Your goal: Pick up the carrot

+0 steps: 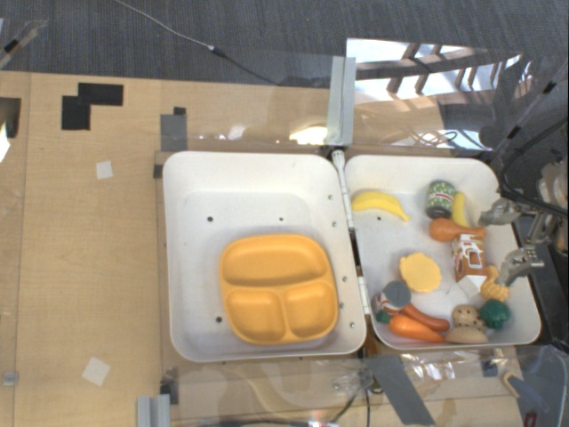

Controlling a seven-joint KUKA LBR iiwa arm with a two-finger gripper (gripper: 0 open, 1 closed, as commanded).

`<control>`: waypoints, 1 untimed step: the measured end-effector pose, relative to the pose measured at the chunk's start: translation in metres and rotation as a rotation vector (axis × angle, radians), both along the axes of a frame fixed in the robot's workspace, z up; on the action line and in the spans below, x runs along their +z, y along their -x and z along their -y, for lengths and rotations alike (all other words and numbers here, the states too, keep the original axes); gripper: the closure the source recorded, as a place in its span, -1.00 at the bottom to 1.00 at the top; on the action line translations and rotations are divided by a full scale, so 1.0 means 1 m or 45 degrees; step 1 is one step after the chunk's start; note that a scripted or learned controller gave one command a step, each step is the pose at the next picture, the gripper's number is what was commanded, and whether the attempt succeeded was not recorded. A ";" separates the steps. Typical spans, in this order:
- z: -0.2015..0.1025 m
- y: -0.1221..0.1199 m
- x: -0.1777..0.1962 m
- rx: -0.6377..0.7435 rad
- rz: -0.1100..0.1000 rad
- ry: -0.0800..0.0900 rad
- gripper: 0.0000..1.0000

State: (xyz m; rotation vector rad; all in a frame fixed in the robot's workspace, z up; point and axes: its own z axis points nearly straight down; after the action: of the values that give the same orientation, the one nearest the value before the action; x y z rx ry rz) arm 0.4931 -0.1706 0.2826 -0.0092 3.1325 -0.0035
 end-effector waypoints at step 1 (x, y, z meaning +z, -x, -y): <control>-0.030 -0.011 -0.130 -0.270 -0.010 -0.006 -1.00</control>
State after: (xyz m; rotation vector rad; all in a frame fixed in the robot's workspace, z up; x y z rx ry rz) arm 0.5041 -0.1406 0.1526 0.3228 3.1240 0.0025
